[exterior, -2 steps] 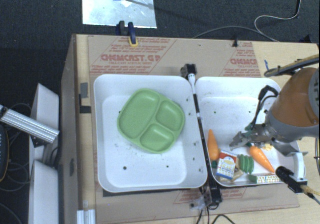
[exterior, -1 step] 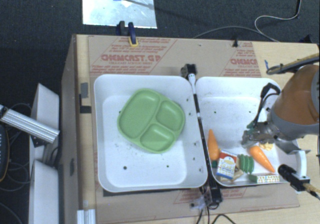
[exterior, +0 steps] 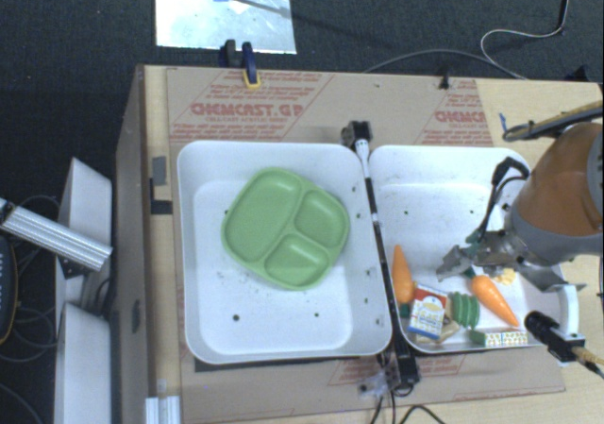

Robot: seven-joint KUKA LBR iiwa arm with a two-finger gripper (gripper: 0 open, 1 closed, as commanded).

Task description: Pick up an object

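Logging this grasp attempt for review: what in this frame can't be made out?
- Gripper, camera view: too small and blurred to tell its state or whether it touches the carrot beside it.
- Arm: cut off by the right edge.
- Small box and flat label strip in the right bin: print too small to read.
- Green item: blurred, partly hidden by the box.

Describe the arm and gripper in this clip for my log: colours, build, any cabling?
The arm is bulky and rounded, with a broad orange band above a grey wrist section. A thin black cable loops along its side. The gripper is small, grey metal, with slim fingers.
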